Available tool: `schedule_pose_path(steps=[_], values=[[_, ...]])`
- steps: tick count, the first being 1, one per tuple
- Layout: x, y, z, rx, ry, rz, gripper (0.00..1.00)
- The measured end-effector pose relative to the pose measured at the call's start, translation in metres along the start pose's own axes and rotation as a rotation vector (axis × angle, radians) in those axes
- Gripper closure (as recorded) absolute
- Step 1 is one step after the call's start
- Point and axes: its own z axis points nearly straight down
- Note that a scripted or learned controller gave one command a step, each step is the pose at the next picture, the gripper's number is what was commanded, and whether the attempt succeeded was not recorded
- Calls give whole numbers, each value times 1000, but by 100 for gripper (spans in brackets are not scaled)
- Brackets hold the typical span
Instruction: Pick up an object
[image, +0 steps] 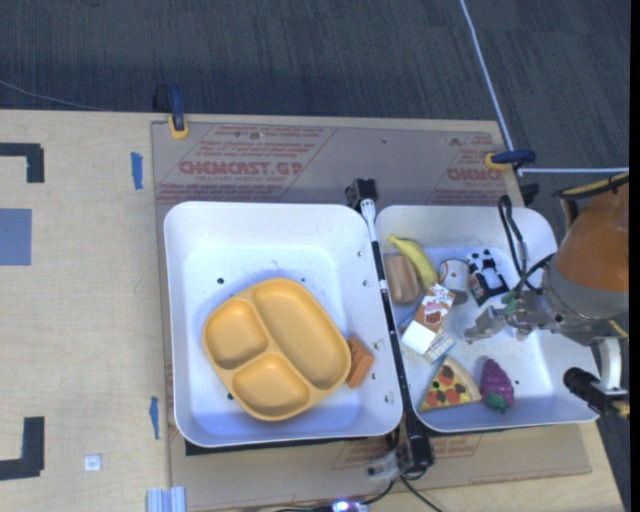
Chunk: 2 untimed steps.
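My pincer (490, 325) hangs low in the right bin (535, 412), and its metal fingers blur together, so I cannot tell whether it is released or clenched; nothing shows plainly between them. Just below it lies the purple grape bunch (497, 384), and below and to its left the toy pizza slice (448, 387). To its left sit the small carton (433, 308) and a white block (427, 341) touching it. Further left lies a brown bread roll (402, 279), with the banana (415, 258) up and to the left. Just above my pincer is a black-and-white toy (484, 272) whose shape I cannot make out, beside a greyish round piece (455, 273). My black cables cross above the pincer. Well to the left, in the left bin (200, 240), rests the yellow divided plate (275, 347), with a small orange block (359, 361) at its near edge. Both bins sit on the table (80, 330).
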Motion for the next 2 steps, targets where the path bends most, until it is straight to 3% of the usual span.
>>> schedule_pose_path(steps=[1, 2], values=[[0, 0, -10, -2, -1, 1, 100], [85, -35, -84, 1, 1, -1, 100]])
